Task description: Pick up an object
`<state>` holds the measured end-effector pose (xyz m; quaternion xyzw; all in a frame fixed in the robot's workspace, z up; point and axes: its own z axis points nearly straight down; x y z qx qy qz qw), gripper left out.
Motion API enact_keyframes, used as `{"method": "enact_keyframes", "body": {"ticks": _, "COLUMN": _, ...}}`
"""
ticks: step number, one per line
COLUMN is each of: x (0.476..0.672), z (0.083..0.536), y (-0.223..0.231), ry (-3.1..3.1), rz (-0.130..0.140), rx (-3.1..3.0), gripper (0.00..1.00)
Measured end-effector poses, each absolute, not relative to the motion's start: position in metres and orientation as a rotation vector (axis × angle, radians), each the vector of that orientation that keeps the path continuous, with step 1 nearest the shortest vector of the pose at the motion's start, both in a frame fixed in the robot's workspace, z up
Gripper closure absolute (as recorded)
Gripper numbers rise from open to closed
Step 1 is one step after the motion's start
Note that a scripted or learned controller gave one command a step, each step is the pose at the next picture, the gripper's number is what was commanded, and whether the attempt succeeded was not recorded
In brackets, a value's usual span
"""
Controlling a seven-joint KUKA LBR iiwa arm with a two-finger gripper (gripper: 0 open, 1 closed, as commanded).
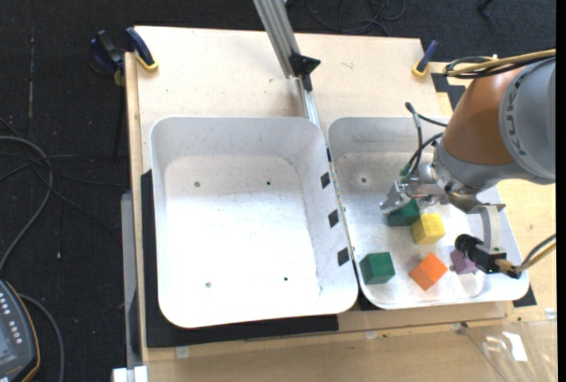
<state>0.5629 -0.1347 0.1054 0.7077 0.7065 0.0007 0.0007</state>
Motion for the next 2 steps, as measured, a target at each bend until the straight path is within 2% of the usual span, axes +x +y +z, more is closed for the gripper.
{"method": "enact_keyframes", "body": {"ticks": 1, "x": 0.590, "z": 0.200, "y": -0.053, "ry": 2.229, "rz": 0.013, "rx": 2.206, "gripper": 1.00}}
{"method": "enact_keyframes", "body": {"ticks": 2, "x": 0.605, "z": 0.195, "y": 0.038, "ry": 2.234, "rz": 0.004, "rx": 2.210, "gripper": 1.00}}
